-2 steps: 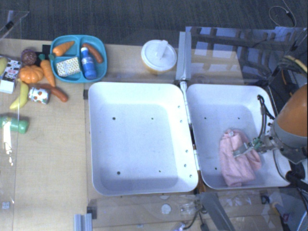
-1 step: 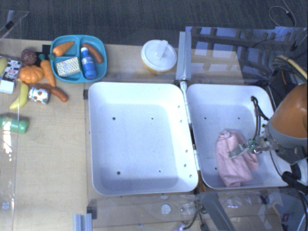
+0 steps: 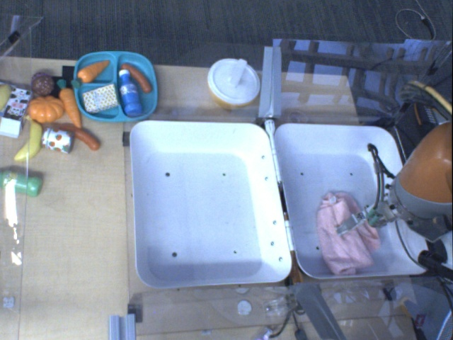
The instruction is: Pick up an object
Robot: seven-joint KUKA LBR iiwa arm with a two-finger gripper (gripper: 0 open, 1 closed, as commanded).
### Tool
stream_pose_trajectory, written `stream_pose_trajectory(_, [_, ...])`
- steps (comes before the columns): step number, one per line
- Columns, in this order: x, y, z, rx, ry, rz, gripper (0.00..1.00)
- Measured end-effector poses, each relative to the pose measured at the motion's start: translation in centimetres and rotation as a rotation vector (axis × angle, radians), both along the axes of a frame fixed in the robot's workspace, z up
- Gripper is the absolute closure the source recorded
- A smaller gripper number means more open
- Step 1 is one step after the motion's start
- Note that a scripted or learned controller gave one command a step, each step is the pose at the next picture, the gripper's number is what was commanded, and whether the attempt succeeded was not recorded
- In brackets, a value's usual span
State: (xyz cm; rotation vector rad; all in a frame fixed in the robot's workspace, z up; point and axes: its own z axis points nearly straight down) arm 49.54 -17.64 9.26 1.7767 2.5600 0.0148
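Directly beneath the two-finger gripper (image 3: 352, 223) lies a crumpled pink cloth (image 3: 345, 234) in the right white bin (image 3: 333, 147). Whether the gripper grips it, I cannot tell. Grasping looks underway; next, likely a secure pinch, then lifting.

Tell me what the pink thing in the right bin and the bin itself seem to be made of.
Pink thing: apparently soft cloth, matte, judging by its folds and crumpled, slumped outline. Right bin: probably moulded plastic, smooth and slightly glossy white, with rounded corners and small dark dots in its floor. The gripper is at the cloth's right edge.
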Motion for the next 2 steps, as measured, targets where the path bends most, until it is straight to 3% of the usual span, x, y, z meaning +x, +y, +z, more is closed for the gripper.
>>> stream_pose_trajectory(1, [0.2, 0.3, 1.0, 0.005, 0.0, 0.004, 1.0])
stream_pose_trajectory(2, [1.1, 1.0, 18.7, 0.004, 0.022, 0.049, 1.0])
